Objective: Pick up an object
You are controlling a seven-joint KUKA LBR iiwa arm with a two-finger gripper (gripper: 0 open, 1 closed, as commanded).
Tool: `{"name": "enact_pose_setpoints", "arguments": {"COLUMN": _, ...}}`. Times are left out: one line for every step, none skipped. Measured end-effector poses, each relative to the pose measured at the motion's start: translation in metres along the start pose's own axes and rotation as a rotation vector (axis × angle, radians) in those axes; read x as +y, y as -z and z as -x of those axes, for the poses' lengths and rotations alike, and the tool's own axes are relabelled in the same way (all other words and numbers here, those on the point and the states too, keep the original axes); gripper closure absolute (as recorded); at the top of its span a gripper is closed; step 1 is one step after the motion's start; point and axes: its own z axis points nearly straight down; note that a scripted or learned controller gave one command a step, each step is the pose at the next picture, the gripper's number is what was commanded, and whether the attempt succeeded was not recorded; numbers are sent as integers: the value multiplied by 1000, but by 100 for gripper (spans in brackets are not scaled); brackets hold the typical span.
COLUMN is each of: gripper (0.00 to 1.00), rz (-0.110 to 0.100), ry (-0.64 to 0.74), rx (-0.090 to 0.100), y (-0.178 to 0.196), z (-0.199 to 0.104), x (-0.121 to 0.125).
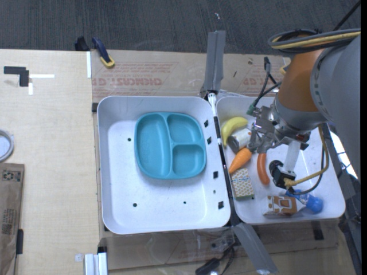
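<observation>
Two shallow white plastic bins sit side by side on the pale wooden bench, the left bin holding a turquoise three-compartment plastic plate that lies flat near the bin's upper middle. The right bin holds the loose items: a yellow toy banana near its upper left corner, an orange toy carrot lying at a slant just below it, a small speckled rectangular sponge-like block under the carrot beside the bin's left wall, an orange-red toy sausage standing roughly on end near the middle, a small brown-and-white printed carton near the lower edge, and a blue rounded toy piece just right of the carton. The grey arm with its orange band reaches in from the right and comes down over the upper part of the right bin. Its two-finger gripper hangs low between the banana and the sausage, close above the thick end of the carrot, with a small grey cylindrical item just to its left against the banana. From this slanted angle the dark mechanism blurs together, so I cannot tell the gripper's state, nor whether anything sits in its grasp; the carrot appears to lie on the bin floor. A black cable loops from the wrist down over the middle of the bin.
</observation>
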Motion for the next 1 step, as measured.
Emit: {"name": "enact_pose_setpoints", "arguments": {"gripper": 0, "rz": -1, "ry": -1, "rx": 0, "y": 0, "z": 0, "x": 0}}
